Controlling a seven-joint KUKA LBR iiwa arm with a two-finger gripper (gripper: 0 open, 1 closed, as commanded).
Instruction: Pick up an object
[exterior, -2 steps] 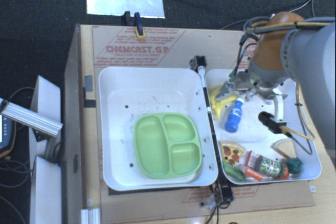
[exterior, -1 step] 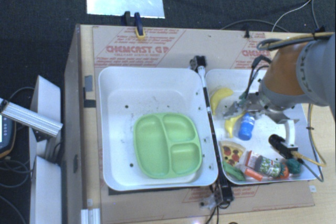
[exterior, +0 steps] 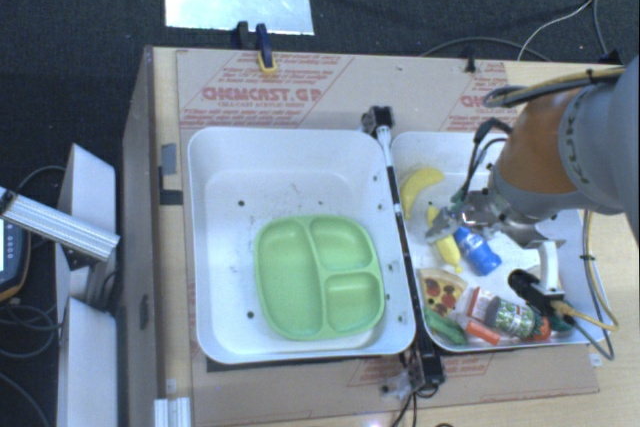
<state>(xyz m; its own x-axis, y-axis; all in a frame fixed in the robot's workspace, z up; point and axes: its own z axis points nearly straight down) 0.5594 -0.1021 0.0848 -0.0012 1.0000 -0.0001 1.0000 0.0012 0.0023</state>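
Observation:
My gripper (exterior: 447, 221) hangs low over the middle of the right bin (exterior: 440, 147), on the grey arm with the orange band (exterior: 540, 155) that reaches in from the right. Just below its tip lie a small yellow piece (exterior: 449, 252) and a blue bottle (exterior: 479, 252), both very close to it. Nothing shows clearly between the tips. A yellow banana (exterior: 419, 183) lies up and left of the gripper. Along the bin's front sit a pizza slice toy (exterior: 443, 293), a green-labelled bottle (exterior: 511, 317) and a flat green item (exterior: 446, 330).
The left bin (exterior: 230, 165) holds a green divided plate (exterior: 320, 276) toward its front right. The wall between the two bins (exterior: 395, 215) runs just left of the gripper. The right bin's objects crowd its front half.

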